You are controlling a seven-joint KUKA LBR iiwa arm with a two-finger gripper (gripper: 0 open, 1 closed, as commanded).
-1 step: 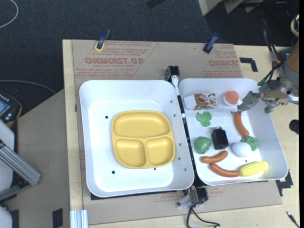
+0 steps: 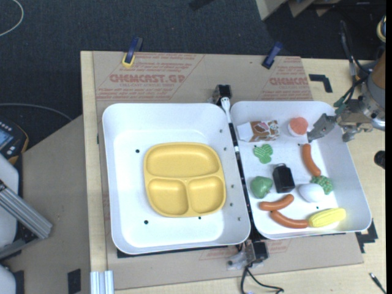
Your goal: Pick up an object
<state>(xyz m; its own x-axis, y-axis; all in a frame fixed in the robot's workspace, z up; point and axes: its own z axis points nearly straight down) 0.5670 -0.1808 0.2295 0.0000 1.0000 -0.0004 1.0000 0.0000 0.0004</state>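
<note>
At the right of the frame we see the two-finger gripper (image 2: 335, 126) hanging over the upper right rim of the right-hand shallow white bin (image 2: 358, 182), its two dark fingers spread apart and nothing between them: released, with no object taken yet. The candidates for picking all lie in that bin, kept together, we judge, so one reach covers them. Nearest the gripper are the round pink-red toy slice (image 2: 298, 125) at the bin's top and the small orange toy sausage (image 2: 310, 158) just below it. Lower down sit a black block (image 2: 283, 177), a green toy vegetable (image 2: 261, 186), a white egg-shaped piece (image 2: 310, 192) and a yellow toy corn cob (image 2: 327, 217). The left-hand bin (image 2: 122, 164) holds a yellow three-compartment plastic plate (image 2: 184, 179), lying flat at centre frame, well apart from the gripper.
</note>
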